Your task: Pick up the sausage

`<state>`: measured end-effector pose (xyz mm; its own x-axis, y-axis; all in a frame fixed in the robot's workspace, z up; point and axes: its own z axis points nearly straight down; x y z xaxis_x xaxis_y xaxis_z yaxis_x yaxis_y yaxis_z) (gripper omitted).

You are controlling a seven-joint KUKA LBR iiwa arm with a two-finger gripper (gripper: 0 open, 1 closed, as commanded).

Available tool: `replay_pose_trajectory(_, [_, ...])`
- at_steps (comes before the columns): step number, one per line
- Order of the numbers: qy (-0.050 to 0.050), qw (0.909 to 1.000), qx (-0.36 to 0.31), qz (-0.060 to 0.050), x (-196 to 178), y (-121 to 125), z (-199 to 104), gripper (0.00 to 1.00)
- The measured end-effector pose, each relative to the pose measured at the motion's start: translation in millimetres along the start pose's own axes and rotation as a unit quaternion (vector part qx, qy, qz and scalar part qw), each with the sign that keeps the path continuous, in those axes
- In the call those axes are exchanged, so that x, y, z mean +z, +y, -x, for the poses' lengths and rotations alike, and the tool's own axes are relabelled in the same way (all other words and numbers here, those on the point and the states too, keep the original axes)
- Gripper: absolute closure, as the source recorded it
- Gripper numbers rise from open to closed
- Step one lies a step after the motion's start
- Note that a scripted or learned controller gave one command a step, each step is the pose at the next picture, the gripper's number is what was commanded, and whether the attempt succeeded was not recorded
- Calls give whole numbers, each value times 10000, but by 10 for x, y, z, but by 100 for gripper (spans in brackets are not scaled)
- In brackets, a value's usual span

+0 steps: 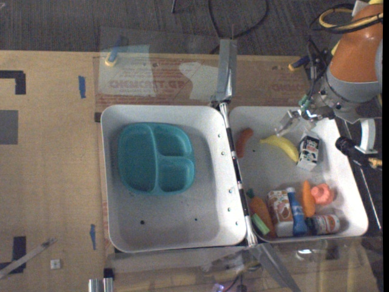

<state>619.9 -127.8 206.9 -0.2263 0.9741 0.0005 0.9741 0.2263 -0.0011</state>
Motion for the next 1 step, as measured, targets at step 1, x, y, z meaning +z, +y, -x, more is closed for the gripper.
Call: replay_pose_trajectory(1, [-14,9967,-807,24,665,512,-147,0])
